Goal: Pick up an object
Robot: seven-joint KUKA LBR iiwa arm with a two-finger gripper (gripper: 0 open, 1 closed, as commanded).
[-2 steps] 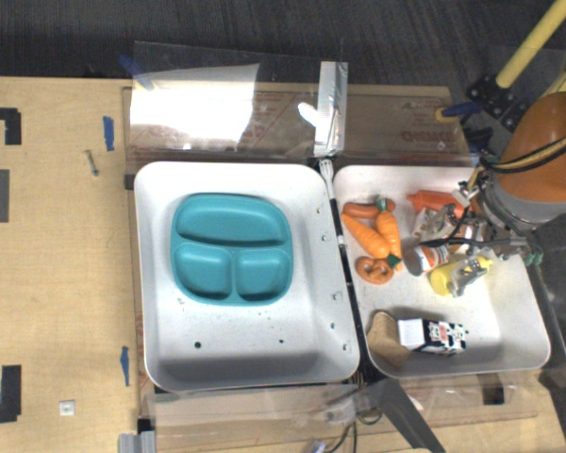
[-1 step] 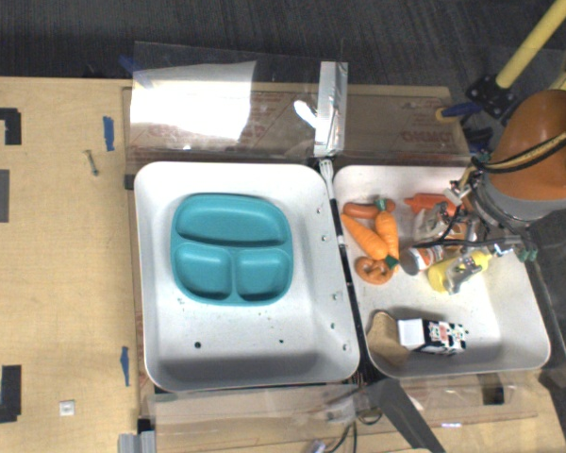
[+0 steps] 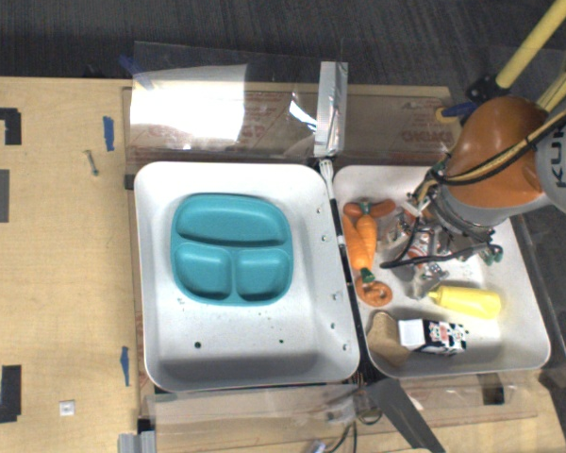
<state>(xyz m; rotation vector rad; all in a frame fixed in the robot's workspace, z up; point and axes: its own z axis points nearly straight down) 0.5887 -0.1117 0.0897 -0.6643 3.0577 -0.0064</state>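
The right bin (image 3: 528,333) holds several objects. An orange carrot (image 3: 362,241) lies along its left side, with a small orange ring-shaped piece (image 3: 374,293) below it. A yellow banana-like toy (image 3: 467,300) lies right of centre. A small white box with dark print (image 3: 432,335) sits near the front, beside a tan rounded piece (image 3: 384,336). My gripper (image 3: 424,258) reaches down into the middle of this bin, just above the yellow toy and right of the carrot. The arm's orange band (image 3: 495,154) hides much of the wrist.
The left bin (image 3: 160,347) holds a teal divided plate (image 3: 232,246). A clear plastic sheet (image 3: 226,111) lies behind the bins, with a metal divider strip (image 3: 330,111) standing between them. Yellow rods (image 3: 542,31) cross the top right corner. Brown bench (image 3: 47,253) lies to the left.
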